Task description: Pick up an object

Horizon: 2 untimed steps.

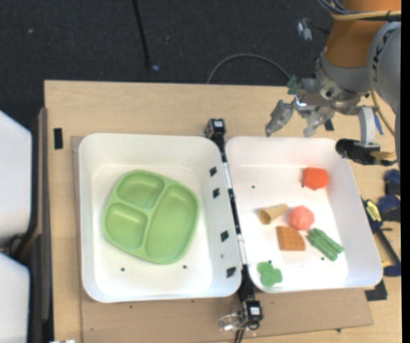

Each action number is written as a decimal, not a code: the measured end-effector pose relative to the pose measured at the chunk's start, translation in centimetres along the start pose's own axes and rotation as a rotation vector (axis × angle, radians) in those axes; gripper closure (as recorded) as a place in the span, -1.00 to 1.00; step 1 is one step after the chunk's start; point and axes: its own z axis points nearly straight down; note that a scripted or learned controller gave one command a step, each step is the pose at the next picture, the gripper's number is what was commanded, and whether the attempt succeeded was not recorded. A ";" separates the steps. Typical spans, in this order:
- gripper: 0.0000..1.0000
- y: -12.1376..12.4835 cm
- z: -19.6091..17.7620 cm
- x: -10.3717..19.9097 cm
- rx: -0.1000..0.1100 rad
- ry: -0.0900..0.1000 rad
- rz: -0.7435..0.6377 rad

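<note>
My gripper (295, 123) hangs above the far rim of the right bin (348, 263), fingers spread open with nothing between them. Down in that bin lie an orange-red block (316, 178), a tan cone (272, 213), a pink-red ball (301, 217), an orange cracker-like square (290, 239), a dark green ridged piece (324, 244) and a small green leafy piece (268, 274). All of them lie nearer the camera than the gripper, apart from it.
The left bin (94, 263) holds a green divided plate (151, 216). A black clip (215, 128) sits at the far end of the seam between the bins. Blue and yellow tools (387, 206) lie off the right bin's edge.
</note>
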 end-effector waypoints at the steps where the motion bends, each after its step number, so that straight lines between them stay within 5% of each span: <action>1: -1.00 -0.3 6.5 0.4 0.007 -0.002 -0.001; 2: -1.00 -0.5 11.0 0.0 0.005 -0.003 0.002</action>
